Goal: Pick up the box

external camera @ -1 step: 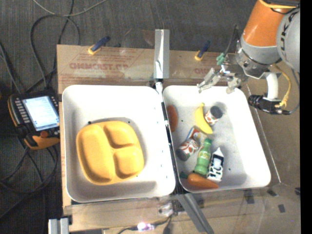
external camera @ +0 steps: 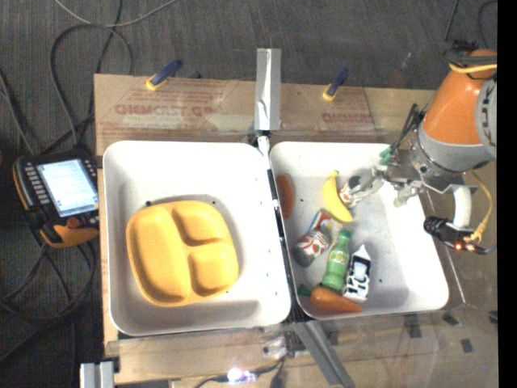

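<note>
Carrot (external camera: 333,301) at the right bin's (external camera: 420,285) near edge, touching the black-and-white box (external camera: 358,275), which stands beside a green bottle (external camera: 335,260). Gripper (external camera: 355,188) poised beside the banana (external camera: 335,199); finger state cannot be told. Yellow tray (external camera: 184,250) occupies the left bin (external camera: 121,184).

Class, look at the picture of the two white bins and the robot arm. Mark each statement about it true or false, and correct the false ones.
1. The yellow tray lies in the left bin. True.
2. The banana lies in the left bin. False: it lies in the right bin.
3. The green bottle lies beside the black and white box. True.
4. The hand is over the yellow tray. False: it is over the right bin, near the banana.
</note>
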`<state>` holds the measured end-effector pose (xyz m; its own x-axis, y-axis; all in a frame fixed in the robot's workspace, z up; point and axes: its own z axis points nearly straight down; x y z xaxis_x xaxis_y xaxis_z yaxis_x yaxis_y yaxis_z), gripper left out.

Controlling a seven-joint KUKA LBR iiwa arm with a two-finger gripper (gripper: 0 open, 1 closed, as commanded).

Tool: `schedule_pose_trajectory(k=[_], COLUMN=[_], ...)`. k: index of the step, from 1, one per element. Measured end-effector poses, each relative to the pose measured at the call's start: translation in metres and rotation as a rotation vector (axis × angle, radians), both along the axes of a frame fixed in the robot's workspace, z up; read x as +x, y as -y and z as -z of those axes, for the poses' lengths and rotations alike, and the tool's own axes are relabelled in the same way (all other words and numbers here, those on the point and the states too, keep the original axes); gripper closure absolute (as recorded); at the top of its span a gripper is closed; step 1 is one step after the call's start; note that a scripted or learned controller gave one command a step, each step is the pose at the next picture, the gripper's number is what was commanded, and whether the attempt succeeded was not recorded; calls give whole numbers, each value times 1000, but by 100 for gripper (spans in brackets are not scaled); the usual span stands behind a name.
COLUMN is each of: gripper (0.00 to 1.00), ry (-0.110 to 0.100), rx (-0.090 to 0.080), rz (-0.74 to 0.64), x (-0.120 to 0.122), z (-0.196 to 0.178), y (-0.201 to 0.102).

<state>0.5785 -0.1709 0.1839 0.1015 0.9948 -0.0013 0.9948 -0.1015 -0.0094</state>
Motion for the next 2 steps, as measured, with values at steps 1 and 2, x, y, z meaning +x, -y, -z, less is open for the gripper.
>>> schedule_pose_trajectory(k=[1, 2], gripper=[0, 100], ry=[15, 8], rx=[-4, -1], rz=[110, 110], x=[-14, -15], z=[95, 90], y=[-75, -76])
